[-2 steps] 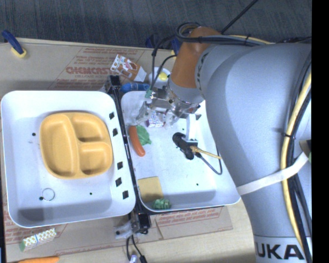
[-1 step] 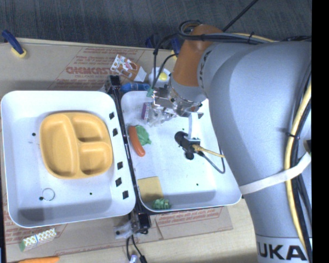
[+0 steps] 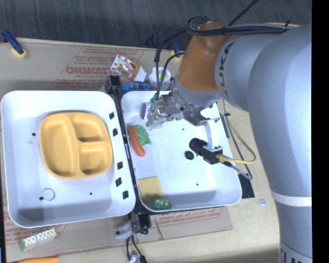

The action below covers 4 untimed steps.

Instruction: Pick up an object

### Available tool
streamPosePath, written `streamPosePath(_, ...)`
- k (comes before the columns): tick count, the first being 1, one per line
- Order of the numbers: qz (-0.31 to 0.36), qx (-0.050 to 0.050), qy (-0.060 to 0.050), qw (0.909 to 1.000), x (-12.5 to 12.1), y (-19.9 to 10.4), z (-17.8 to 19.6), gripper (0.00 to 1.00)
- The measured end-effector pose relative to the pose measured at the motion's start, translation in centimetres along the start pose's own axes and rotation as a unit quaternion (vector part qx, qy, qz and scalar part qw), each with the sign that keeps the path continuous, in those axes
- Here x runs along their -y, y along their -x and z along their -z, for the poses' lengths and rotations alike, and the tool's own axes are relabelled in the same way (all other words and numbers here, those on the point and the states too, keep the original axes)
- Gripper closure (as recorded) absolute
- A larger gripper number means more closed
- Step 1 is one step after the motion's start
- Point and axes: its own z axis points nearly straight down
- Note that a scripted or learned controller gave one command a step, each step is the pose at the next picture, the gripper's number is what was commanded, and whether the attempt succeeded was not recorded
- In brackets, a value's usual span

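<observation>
Cardboard-covered bench (image 3: 71,64) with two white bins (image 3: 11,147), dark carpet (image 3: 71,10) beyond.

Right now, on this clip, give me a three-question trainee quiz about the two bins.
1. True or false: the yellow divided tray lies in the right bin.
2. Which lies nearest the gripper? A. toy carrot B. green piece C. tan block
3. Fill in: the tan block rests against the right bin's ____ wall.

Key: 1 false, it lies in the left bin; 2 A; 3 left.
</observation>
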Motion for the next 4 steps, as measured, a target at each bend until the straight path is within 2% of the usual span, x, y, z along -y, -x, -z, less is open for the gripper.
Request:
streamPosePath(1,0.0,0.0,0.0,1.0,0.0,0.0,0.0,0.0)
streamPosePath(2,0.171,0.0,0.0,0.9852,2.2,-2.6,-0.1,0.0)
streamPosePath(3,0.309,0.0,0.0,0.9511,3.0,-2.8,0.0,0.0)
streamPosePath(4,0.482,0.002,0.002,0.8761,-0.6,-4.6,0.0,0.0)
